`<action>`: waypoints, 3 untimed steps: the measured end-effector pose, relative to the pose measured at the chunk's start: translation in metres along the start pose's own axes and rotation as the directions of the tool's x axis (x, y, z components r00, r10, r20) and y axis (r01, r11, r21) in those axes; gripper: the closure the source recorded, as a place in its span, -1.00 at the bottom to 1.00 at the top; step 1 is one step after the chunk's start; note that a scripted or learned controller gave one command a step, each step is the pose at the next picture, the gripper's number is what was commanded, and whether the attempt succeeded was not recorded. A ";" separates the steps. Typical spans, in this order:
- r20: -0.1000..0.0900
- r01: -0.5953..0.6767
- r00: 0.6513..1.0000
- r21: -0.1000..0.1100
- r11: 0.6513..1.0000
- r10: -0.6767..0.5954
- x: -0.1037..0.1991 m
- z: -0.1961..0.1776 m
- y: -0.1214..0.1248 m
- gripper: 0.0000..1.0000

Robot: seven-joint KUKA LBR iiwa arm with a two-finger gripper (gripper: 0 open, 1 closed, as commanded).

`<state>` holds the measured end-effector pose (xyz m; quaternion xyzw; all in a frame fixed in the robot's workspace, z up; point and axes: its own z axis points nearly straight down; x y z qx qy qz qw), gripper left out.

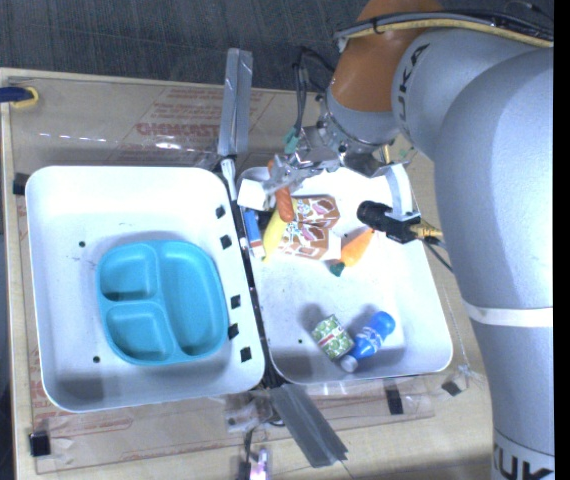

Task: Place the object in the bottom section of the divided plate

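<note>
— Pincer (283, 173) hangs over the right bin's (420, 298) far-left corner, above a pile of toys; whether it grips anything cannot be told.

— And the plate?

— The blue divided plate (160, 301) lies in the left bin (55, 268), nothing on it.

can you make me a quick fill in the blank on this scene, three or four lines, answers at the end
1. The divided plate in the left bin is ____ in colour.
2. The plate has ____ sections.
3. The bottle with the blue cap lies in the ____ bin.
4. The gripper hangs over the far end of the ____ bin, by the toy carrot.

Missing words: blue; three; right; right
</note>
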<state>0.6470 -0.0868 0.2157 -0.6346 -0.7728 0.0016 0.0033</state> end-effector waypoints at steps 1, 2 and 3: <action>0.002 -0.016 1.000 -0.001 1.000 0.016 0.060 0.026 -0.057 1.00; 0.003 0.110 0.994 -0.002 0.994 -0.110 0.122 0.021 -0.105 1.00; 0.003 0.110 0.994 -0.003 0.994 -0.110 0.122 0.021 -0.105 -1.00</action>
